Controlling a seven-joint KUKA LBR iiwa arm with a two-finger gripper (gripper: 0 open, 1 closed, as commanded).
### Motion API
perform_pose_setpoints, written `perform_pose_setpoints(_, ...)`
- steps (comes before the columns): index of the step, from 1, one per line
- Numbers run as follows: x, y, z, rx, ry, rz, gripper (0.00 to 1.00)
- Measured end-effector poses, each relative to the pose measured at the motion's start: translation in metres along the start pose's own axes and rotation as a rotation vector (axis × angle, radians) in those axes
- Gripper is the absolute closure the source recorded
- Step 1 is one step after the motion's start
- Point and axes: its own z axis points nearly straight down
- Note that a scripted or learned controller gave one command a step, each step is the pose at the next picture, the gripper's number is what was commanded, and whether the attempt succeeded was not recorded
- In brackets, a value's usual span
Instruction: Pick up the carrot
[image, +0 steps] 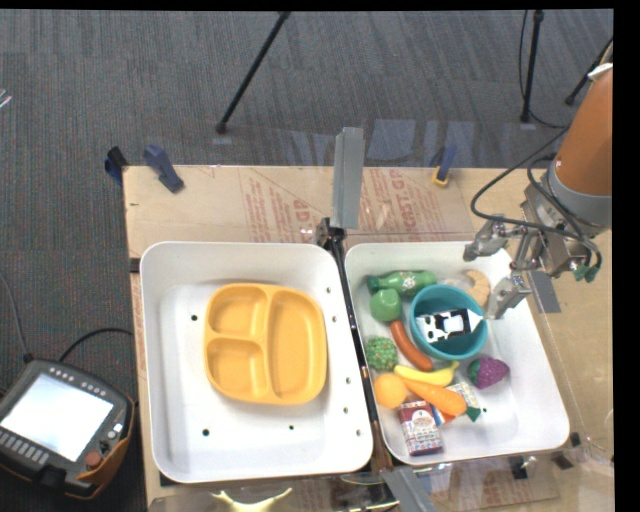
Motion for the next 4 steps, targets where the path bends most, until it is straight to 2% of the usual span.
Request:
perform_pose_setpoints(1,0.030,0.014,0.176,-0.002,0.007,0.073,0.00)
perform_pose_setpoints(2,0.076,0.056,0.180,0.002,-0.012,0.173,0.00)
perform_pose_setpoints(3,0.101,0.054,0.181,0.001,-0.030,0.128,0.00)
perform_pose_setpoints(4,0.107,0.061,0.182,0.003,-0.026,0.143,0.00)
